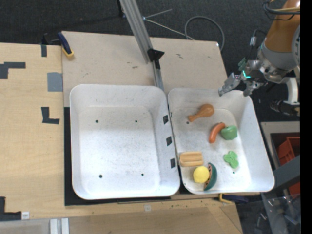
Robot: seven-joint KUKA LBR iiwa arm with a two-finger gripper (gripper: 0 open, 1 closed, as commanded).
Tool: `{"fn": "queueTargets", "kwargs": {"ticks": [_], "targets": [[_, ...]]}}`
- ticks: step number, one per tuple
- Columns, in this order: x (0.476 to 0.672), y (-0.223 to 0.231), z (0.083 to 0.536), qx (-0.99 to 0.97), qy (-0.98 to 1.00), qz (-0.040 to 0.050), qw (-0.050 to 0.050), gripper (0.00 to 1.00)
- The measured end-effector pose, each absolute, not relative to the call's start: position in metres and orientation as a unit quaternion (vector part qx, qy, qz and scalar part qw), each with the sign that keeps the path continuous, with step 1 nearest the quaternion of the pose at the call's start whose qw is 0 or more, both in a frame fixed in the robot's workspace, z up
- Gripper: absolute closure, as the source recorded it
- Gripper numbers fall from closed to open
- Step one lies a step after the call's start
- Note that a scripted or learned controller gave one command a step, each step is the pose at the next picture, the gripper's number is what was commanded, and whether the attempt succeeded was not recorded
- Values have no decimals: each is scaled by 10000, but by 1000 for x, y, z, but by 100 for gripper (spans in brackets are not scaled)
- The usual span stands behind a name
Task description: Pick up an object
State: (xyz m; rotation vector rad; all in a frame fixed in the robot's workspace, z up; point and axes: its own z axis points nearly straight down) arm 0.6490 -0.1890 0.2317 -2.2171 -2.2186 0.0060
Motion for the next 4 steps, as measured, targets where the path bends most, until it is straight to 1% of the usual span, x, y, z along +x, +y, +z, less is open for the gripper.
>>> {"fn": "queueTargets", "kwargs": {"ticks": [1, 2, 3, 4], "targets": [[650, -189, 235, -7064, -7078, 10, 2, 0], [658, -192, 184, -7064, -7078, 22, 18, 0], [658, -195, 120, -7067, -7075, 29, 30, 0], [657, -194, 86, -7062, -7080, 19, 12, 0]]}}
